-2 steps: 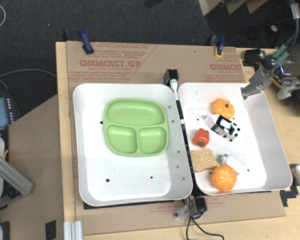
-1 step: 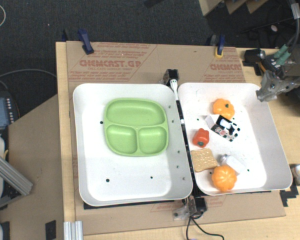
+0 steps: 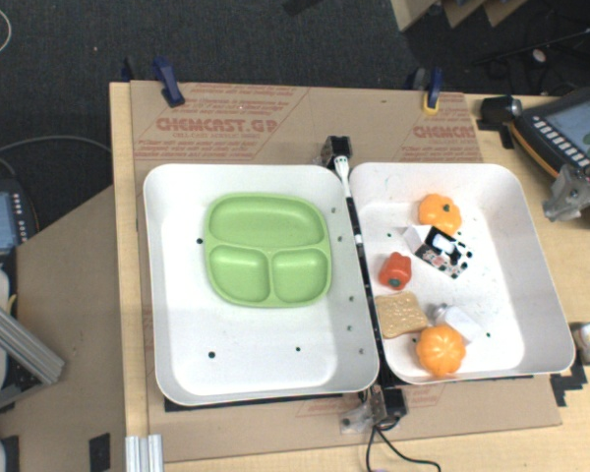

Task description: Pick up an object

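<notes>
- The left bin (image 3: 177, 293) holds a green tray (image 3: 268, 249) with three compartments.
- The right bin (image 3: 516, 264) holds two oranges (image 3: 438, 210) (image 3: 442, 350), a red cylinder (image 3: 395, 270), a cracker (image 3: 400, 314) and a black-and-white block (image 3: 444, 251).
- The state of the gripper: I cannot tell.

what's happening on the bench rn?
Nothing is being handled at the moment. The left bin holds a green divided plate. The right bin holds the clutter: two orange fruits, one near the back and one at the front, a small red piece, a cracker and a black and white item. All of it lies loose in the bin, so no pick has been made yet.
</notes>
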Controlling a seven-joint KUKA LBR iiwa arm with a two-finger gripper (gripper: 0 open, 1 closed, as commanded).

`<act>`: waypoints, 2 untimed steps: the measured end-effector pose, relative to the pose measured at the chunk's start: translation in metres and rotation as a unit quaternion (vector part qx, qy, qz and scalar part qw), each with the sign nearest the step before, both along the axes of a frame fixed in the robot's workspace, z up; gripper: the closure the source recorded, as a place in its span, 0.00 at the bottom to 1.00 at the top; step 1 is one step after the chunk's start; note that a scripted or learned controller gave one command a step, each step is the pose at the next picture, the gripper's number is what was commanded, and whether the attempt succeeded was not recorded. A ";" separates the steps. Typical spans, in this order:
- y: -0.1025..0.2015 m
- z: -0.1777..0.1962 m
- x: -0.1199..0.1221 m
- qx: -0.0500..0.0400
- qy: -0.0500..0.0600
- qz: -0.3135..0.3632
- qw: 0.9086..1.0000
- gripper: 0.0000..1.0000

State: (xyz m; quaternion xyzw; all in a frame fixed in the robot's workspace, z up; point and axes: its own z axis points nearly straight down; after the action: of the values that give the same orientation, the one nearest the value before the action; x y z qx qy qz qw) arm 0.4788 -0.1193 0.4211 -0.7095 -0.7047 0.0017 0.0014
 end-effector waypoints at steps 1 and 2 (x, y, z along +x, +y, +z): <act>-0.043 -0.021 0.000 0.000 -0.001 0.001 1.000 1.00; -0.072 -0.050 0.000 0.000 0.000 0.002 1.000 1.00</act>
State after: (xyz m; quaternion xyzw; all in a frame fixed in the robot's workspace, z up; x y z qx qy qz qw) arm 0.4786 -0.1909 0.3708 -0.7082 -0.7060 0.0012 0.0012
